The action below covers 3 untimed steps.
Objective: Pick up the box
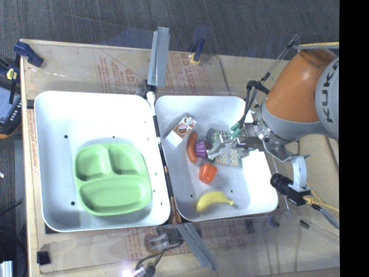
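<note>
The small white cardboard box with a brown printed face [181, 128] lies tilted in the upper-left part of the right white bin [259, 198], close to the wall that this bin shares with the left white bin [46, 154]. Just right of and below the box lies an orange carrot-shaped toy [192, 146], with a purple toy [200, 150] touching it. Farther right of the box, the gripper [218, 149] is low over a patterned packet [229, 156]; whether its jaws are wide or closed I cannot tell.

A good pick probably means approaching the box from above, squaring to its narrow sides and keeping off the carrot and the wall.

Below the box sit an orange-red pepper toy [207, 172] and a yellow banana [214, 201]. Left of the box, a green 3-compartment tray [113, 179] rests in the other bin.
</note>
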Available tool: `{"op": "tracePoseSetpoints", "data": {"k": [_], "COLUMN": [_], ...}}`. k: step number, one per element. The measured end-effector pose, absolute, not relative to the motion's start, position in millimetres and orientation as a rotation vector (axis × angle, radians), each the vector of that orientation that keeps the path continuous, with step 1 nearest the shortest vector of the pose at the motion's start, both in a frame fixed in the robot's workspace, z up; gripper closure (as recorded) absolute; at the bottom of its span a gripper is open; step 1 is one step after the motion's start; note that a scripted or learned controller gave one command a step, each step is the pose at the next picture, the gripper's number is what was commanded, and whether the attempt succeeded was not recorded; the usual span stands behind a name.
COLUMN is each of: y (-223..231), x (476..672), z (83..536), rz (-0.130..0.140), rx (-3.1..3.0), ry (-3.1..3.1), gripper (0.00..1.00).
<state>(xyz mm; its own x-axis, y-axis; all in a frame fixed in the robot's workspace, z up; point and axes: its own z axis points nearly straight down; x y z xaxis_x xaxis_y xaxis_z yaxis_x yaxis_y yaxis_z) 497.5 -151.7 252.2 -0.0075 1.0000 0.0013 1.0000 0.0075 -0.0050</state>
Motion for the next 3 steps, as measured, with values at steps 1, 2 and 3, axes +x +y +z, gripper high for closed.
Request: {"op": "tracePoseSetpoints", "data": {"k": [1, 2, 3], "y": [-211, -207, -210], "x": [530.3, 575.0, 519.7], "z": [207, 103, 120], "rz": [0.006, 0.004, 0.002], "rx": [-2.277, -2.194, -2.085], "ry": [-2.161, -2.245, -2.346], "gripper": [0.0, 0.0, 0.0]}}
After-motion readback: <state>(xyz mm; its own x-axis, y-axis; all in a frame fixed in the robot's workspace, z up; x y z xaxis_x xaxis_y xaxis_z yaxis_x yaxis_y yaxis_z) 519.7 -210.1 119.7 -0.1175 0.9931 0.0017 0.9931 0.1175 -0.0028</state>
